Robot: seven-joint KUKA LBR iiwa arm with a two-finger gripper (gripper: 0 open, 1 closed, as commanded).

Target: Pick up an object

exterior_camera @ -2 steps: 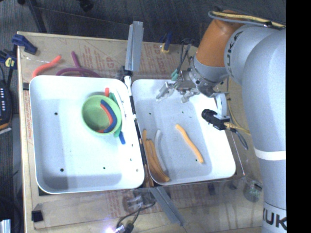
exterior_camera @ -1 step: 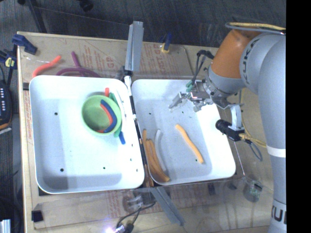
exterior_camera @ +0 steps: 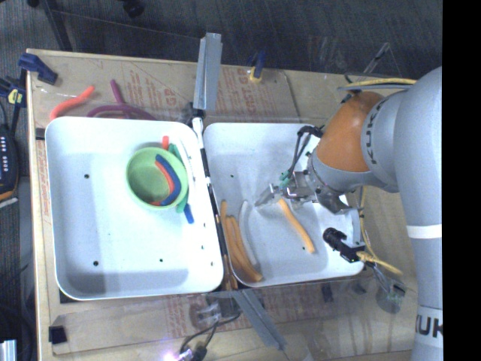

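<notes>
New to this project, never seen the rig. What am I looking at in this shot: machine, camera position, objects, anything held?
One camera is fixed above a bench and looks down at a slant. The grey robot arm with an orange band reaches in from the right; its two-finger tool sits low over the right shallow white bin. Close beside the tool in that bin lies a thin orange stick; whether it is gripped cannot be told. A longer brownish-orange strip rests along that bin's left wall. The left shallow white bin holds a light green bowl with red and blue curved pieces in it. The task is simply to pick up an object.
</notes>
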